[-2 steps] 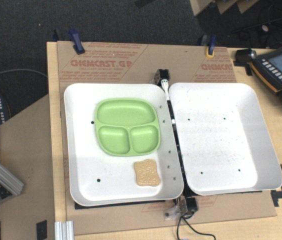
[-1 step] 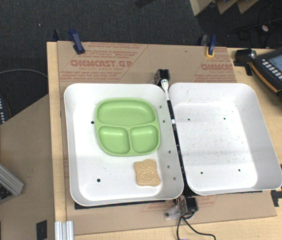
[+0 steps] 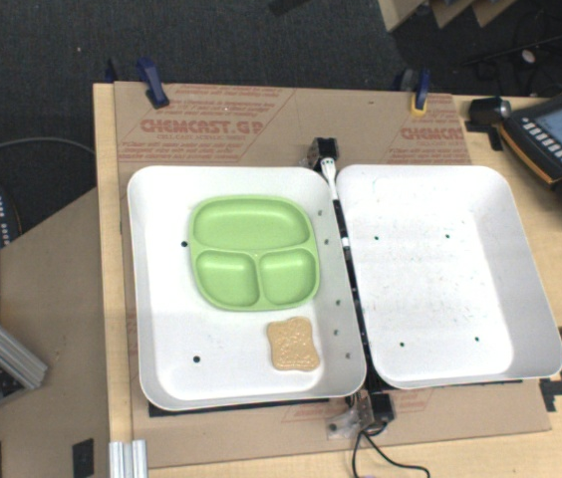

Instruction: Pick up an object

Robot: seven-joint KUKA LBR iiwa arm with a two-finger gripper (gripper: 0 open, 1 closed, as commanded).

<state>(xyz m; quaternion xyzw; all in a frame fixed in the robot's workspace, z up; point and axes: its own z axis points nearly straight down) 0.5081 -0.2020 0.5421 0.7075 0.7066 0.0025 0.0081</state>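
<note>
So the left bin (image 3: 151, 267) has two things in it: a green divided plate (image 3: 254, 252) in the middle and a tan slice of toast (image 3: 293, 345) just below it, near the bin's front edge. Toast looks like the easier pick, probably light and stiff, so pinch it across its short sides. The plate's wide, likely slick plastic; grab its rim. Can't tell what the hand's doing.
</note>
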